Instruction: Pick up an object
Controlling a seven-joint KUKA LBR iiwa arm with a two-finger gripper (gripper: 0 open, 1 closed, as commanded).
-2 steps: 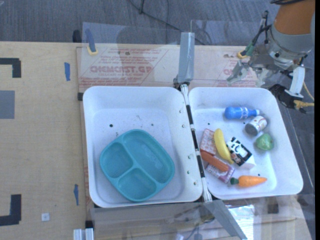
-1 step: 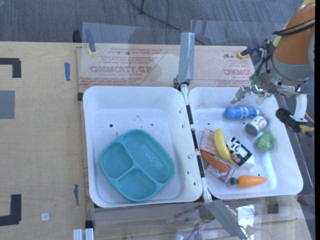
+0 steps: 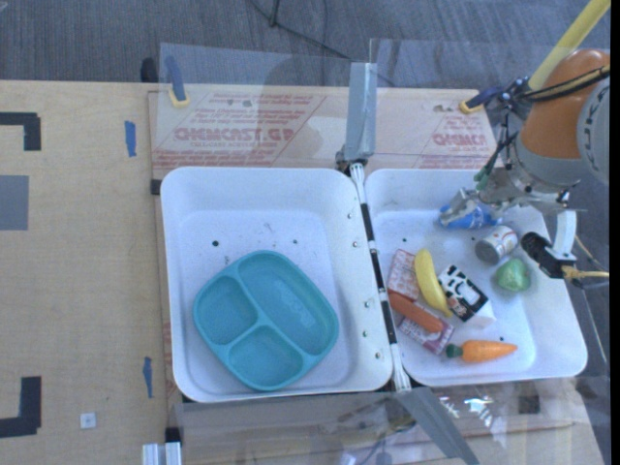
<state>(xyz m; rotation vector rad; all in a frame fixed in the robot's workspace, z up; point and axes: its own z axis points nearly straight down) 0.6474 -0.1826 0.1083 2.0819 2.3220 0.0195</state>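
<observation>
In the camera view, the right bin (image 3: 572, 352) is crowded: banana (image 3: 429, 279), carrot (image 3: 484, 351), can (image 3: 497, 244) and green ball (image 3: 512, 275) lie close, so a descent could nudge neighbours. The gripper (image 3: 504, 194) hovers above a blue wrapper (image 3: 468, 215), arm reaching from the right; whether it is open or closed cannot be told.

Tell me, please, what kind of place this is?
Probably a robotics lab test bench: two shallow white plastic bins on a wooden table, toy food like an orange plastic carrot, cables on carpet.
</observation>
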